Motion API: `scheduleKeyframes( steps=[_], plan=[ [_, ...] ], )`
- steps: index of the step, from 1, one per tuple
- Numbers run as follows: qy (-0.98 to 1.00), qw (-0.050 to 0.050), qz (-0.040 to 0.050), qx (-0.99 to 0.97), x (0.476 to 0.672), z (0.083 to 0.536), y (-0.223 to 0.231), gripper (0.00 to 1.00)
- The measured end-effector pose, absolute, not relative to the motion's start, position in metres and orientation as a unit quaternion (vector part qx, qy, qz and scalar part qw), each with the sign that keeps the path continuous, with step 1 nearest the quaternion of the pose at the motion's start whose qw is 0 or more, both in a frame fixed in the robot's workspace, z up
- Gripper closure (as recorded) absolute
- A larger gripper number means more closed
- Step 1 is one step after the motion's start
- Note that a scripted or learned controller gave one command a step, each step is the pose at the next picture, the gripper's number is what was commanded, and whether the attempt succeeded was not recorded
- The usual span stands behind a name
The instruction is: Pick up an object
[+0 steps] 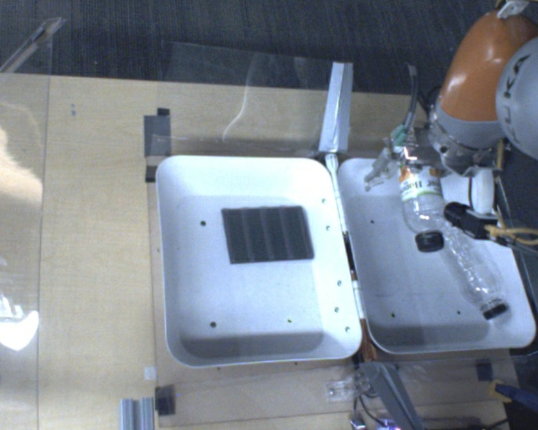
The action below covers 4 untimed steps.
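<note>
Two clear plastic bottles lie in the right bin (403, 316). One bottle (420, 202) has a white label and a black cap pointing toward the front. The other bottle (471, 271) lies slanted, with its black cap near the bin's front right corner. My gripper (396, 161) hangs over the back of the right bin, right at the labelled bottle's base end. The wrist hides whether it touches the bottle. A dark ribbed rectangular pad (267, 234) lies flat in the middle of the left bin (188, 312).
The arm's orange band (481, 61) and grey wrist stand over the right bin's back right corner, with a black fitting and a tan cable (511, 234) along its right wall. A clear upright panel (336, 106) rises behind the gap between the bins.
</note>
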<state>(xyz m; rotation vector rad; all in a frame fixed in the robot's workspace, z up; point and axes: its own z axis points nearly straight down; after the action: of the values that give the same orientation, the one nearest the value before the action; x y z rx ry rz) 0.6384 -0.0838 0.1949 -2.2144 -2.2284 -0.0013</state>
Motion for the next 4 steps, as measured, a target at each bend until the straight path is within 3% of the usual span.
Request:
scheduleKeyframes(
  steps=[1,2,3,4],
  plan=[
    [-0.781,-0.003,-0.0015,-0.625,0.663,0.198,-0.157,0.00],
    [-0.795,-0.001,-0.0010,-0.606,0.642,0.145,-0.129,0.00],
    [-0.814,-0.002,-0.0021,-0.581,0.644,0.186,-0.049,0.00],
    [-0.815,-0.003,-0.0016,-0.580,0.658,0.206,-0.119,0.00]
  ],
)
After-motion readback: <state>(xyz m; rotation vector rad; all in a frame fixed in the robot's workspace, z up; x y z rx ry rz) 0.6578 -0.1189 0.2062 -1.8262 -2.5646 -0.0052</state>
